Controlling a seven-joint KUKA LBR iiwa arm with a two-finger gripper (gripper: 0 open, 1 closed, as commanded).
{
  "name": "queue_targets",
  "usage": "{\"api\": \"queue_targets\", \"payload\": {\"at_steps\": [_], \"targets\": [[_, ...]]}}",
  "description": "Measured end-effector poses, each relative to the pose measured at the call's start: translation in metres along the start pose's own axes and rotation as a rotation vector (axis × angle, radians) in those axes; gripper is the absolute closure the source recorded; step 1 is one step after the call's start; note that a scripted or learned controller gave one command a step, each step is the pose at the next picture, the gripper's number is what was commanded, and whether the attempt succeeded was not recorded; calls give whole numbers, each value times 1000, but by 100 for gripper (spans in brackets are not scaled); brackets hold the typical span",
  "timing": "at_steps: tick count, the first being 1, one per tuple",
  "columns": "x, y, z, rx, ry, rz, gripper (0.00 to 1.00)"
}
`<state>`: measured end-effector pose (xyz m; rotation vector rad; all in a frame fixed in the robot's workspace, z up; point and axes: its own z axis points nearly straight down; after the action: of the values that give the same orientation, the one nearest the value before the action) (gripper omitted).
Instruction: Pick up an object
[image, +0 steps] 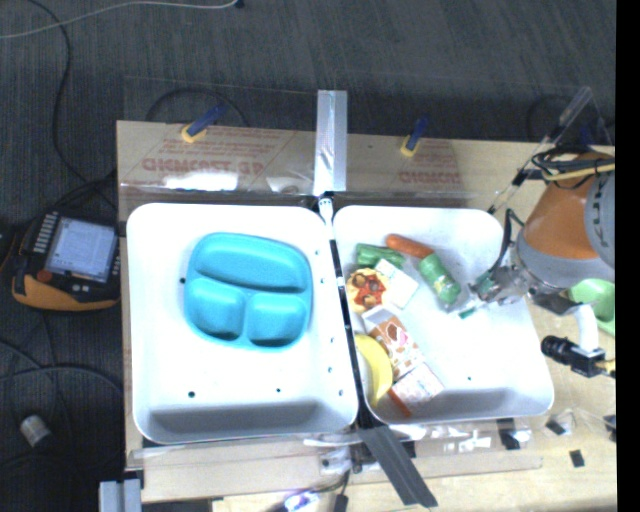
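The arm (570, 235) reaches in from the right and holds its pincer (490, 287) low over the right bin (500, 375), near that bin's right wall, with bare white floor under and just left of it. Whether the pincer is spread or pressed together I cannot tell; its tip is small and blurred, and nothing clearly sits in it. The things it could pick lie heaped along the left side of that bin, probably because they were tipped in loose: a green bottle (438, 277) nearest the pincer, an orange carrot (408, 245) above it, a red-printed packet (370, 288) touching a white card (402, 289), a printed box (397, 342) lower down, and a yellow banana (373, 367) pressed against the dividing wall. The left bin (160, 390) carries a blue divided tray (245, 290), set upright in its middle, well apart from the arm. Judging by its place, the pincer is nearest the bottle, which looks the likeliest target.
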<state>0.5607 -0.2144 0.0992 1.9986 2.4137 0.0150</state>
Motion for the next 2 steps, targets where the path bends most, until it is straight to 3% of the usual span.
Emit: {"api": "queue_targets", "payload": {"at_steps": [1,2], "targets": [[-15,30,-6,16,-4,286,100],[54,68,-25,18,-2,292,100]]}}
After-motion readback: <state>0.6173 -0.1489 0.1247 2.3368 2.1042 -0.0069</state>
